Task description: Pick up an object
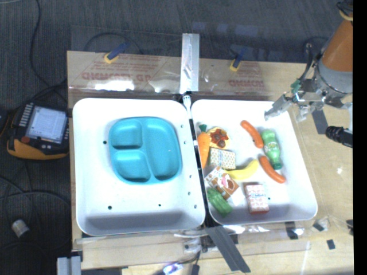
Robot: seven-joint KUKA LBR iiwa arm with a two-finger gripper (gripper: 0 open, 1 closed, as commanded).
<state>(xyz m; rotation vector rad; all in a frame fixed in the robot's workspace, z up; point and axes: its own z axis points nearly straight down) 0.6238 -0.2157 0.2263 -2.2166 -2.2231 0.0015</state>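
Two sausages (251, 132) flank green bottle (271, 148); banana (248, 169) adjacent.

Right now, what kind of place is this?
Probably a robot test lab: a robot arm reaches over two white bins, toy food sits in one, and cables run across the carpet.
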